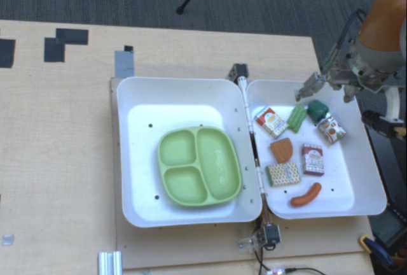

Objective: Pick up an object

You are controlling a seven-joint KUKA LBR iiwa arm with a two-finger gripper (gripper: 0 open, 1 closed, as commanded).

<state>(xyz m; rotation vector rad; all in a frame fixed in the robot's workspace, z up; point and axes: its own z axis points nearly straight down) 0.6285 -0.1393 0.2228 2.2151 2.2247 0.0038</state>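
The right bin [362,198] holds several small toy foods. Among them are a red-and-white carton [271,122], a light green pickle [296,117], a dark green piece [317,109] and a small white-and-red carton [331,129]. Lower down lie a brown cookie [282,150], a dark red box [313,159], a patterned yellow-green box [283,174] and a red sausage [306,195]. My gripper [328,90] hangs over the bin's far edge, just above the dark green piece. It is open, its fingers spread, with nothing between them.
The left bin [137,140] carries a light green divided plate [200,165]. A ridge with a hinge [249,133] separates the two bins. The orange band of the arm [385,13] rises at the upper right. Cables lie at the bench's front edge [267,239].
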